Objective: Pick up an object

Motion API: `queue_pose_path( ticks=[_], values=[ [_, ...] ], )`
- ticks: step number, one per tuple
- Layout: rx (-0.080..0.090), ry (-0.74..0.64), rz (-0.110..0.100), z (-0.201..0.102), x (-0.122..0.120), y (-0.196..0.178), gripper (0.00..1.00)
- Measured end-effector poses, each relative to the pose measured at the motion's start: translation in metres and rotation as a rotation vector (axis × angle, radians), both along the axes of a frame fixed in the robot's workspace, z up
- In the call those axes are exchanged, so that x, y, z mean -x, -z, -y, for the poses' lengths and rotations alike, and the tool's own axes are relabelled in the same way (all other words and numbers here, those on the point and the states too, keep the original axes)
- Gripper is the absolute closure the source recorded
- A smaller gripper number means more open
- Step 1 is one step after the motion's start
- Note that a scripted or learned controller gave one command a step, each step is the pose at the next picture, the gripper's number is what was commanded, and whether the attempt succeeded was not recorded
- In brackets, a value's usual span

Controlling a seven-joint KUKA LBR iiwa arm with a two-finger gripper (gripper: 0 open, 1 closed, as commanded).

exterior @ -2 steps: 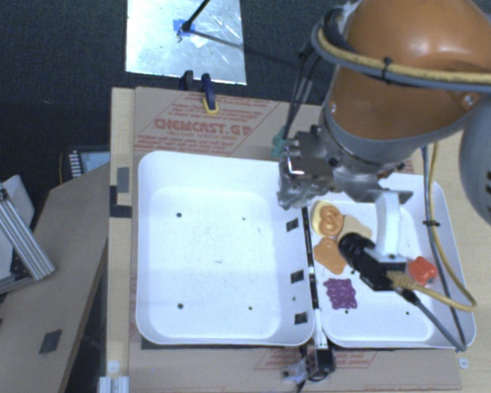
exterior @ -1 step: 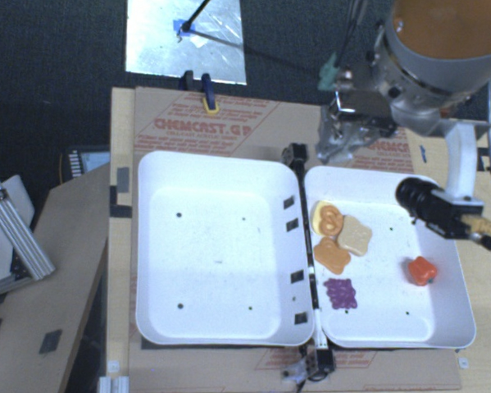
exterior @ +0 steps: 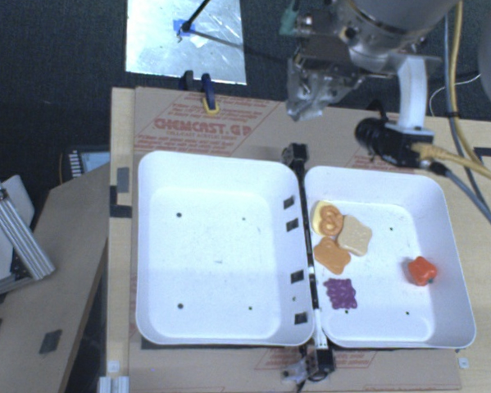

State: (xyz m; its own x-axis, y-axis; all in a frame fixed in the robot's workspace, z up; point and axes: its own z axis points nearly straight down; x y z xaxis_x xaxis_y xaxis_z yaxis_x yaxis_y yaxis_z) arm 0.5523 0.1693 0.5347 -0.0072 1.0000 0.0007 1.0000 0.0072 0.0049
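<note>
The right bin point(exterior: 442, 212) holds several small items. A yellow pretzel piece point(exterior: 327, 219) lies at its left side, a tan bread slice point(exterior: 356, 236) next to it, an orange toast-like piece point(exterior: 332, 255) just below. A purple grape bunch point(exterior: 340, 293) lies nearer the front. A red-orange item point(exterior: 421, 271) sits alone at the right. My gripper point(exterior: 308, 98) hangs high above the bench beyond the bins' far edge, over the gap between them, with nothing visible between its fingers.
The left bin point(exterior: 153, 228) stands beside the right one, joined by a black clip strip point(exterior: 297, 235). A shiny metal sheet point(exterior: 187, 32) lies at the back left. A metal frame point(exterior: 10, 228) stands at the left edge.
</note>
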Motion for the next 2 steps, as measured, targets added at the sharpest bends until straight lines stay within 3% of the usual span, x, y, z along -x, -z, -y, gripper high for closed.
queue_pose_path(
  ticks=[1,2],
  values=[
    [-0.001,0.002,-0.004,0.024,0.060,-0.001,1.00],
    [0.000,-0.001,-0.004,-0.030,-0.013,0.124,1.00]
  ],
)
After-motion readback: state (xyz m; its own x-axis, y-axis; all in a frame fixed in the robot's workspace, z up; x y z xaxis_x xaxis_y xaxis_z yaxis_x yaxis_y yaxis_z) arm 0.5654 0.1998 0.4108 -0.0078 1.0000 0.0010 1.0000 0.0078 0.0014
